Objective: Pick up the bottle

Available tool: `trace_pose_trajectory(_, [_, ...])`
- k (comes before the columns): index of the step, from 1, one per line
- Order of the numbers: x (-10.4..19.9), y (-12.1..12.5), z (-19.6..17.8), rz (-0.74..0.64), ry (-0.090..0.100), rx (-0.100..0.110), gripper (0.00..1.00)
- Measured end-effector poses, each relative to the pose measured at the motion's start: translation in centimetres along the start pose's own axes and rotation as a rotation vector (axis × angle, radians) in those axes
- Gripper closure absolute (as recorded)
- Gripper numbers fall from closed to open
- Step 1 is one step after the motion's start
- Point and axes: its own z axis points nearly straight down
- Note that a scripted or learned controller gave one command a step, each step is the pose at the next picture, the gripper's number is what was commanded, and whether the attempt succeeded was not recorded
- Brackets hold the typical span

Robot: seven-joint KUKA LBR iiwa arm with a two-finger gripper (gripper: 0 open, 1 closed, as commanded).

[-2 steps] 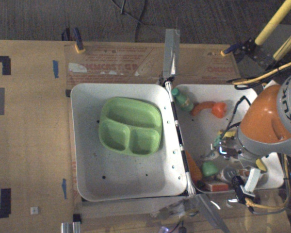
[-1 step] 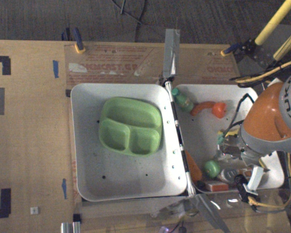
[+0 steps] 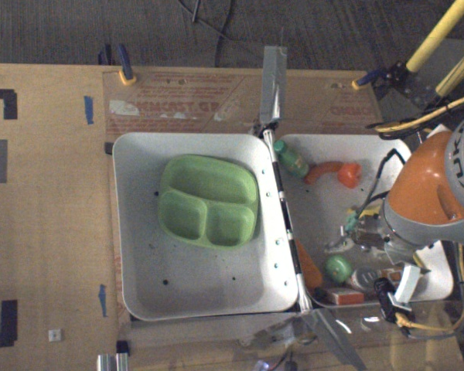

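Reaching in from the right, the grey arm (image 3: 437, 188) with its orange band hangs low over the right bin (image 3: 325, 222), and the gripper (image 3: 356, 234) sits near the bin's middle — whether it is open or closed on anything cannot be told from this slant. The bottle (image 3: 291, 159), green with a green cap, lies tilted in the far-left corner of that bin, just beside the dividing wall and well apart from the gripper. Near it lie an orange carrot-like piece (image 3: 322, 171) and a red-orange object (image 3: 349, 175). Closer to the camera, a green ball (image 3: 338, 268) rests beside a red-and-white box (image 3: 345, 295). The left bin (image 3: 139, 269) holds a green divided plate (image 3: 209, 201) — three compartments, lying flat.
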Motion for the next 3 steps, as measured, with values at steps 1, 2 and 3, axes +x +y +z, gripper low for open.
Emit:
trace_pose_trajectory(1, [-1.6,0.4,1.1,0.317,0.007,0.0,0.0])
trace_pose_trajectory(2, [-1.1,0.8,0.9,0.776,0.004,-0.015,0.0])
trace_pose_trajectory(3, [-2.0,10.9,1.3,1.1,-0.001,0.009,0.0])
